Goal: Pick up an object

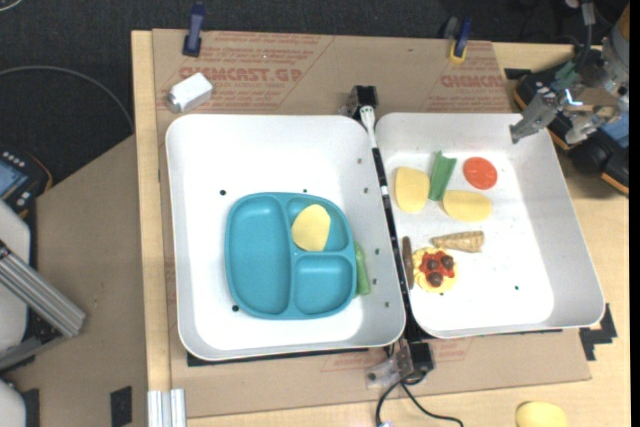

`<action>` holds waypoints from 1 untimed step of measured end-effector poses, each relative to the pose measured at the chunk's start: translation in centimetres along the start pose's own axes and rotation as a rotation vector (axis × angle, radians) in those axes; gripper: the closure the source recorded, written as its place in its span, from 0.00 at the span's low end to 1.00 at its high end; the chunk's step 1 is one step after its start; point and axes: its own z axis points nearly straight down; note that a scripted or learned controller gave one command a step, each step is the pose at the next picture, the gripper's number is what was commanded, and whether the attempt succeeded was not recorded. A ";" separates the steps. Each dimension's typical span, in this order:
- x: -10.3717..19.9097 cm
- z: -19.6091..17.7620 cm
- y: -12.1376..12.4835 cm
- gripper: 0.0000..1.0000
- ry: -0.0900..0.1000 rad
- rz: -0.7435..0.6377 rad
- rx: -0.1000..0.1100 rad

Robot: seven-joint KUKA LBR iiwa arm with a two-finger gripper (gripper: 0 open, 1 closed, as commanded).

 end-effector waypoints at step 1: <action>3.9 -23.3 -1.2 0.00 -0.005 -0.004 -0.022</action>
